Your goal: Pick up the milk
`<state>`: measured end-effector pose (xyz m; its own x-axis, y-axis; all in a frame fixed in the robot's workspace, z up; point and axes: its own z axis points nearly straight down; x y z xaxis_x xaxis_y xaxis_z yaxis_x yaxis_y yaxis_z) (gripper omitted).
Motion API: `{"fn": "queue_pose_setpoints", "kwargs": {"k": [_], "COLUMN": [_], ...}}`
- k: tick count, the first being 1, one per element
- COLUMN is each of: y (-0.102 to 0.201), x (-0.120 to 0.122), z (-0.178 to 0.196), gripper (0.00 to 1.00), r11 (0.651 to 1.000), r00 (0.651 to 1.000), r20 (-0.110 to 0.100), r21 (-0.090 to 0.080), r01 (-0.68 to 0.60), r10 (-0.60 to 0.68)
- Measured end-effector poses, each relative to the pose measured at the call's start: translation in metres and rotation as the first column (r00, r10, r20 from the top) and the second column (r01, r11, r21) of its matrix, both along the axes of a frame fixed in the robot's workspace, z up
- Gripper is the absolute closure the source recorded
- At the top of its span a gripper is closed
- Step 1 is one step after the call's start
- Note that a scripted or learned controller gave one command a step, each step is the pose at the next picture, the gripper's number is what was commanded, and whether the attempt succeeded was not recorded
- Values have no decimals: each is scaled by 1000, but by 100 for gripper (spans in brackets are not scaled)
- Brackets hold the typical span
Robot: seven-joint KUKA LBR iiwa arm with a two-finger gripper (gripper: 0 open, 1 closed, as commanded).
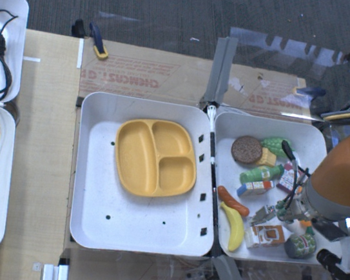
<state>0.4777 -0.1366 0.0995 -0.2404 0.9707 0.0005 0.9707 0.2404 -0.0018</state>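
The milk (266,235), a small white carton with an orange-brown face, lies near the front of the right bin (321,142). My gripper (276,216) hangs just behind and above the carton, close to its top edge. The grey arm with its orange band (345,176) reaches in from the right and hides part of the bin's right side. Nothing shows as lifted off the bin floor.
Around the carton lie a banana (234,227), a red sausage (233,201), a green bottle (259,176), a small blue-and-white box (256,188), a brown round patty (247,149) and a grey-green ball (300,247). The left bin (86,208) holds a yellow divided plate (156,157).
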Motion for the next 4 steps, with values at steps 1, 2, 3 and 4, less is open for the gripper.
{"fn": "queue_pose_setpoints", "kwargs": {"k": [1,2,3,4], "y": [-14,-14,-14,-14], "x": [0,1,1,2], "z": [-8,1,1,10], "gripper": [0,100,0,100], "r11": [957,958,958,959], "r00": [957,958,958,959], "r20": [3,4,4,5], "r21": [-1,-1,-1,-1], "r01": [-289,-286,-286,-285], "r10": [289,286,286,285]}}
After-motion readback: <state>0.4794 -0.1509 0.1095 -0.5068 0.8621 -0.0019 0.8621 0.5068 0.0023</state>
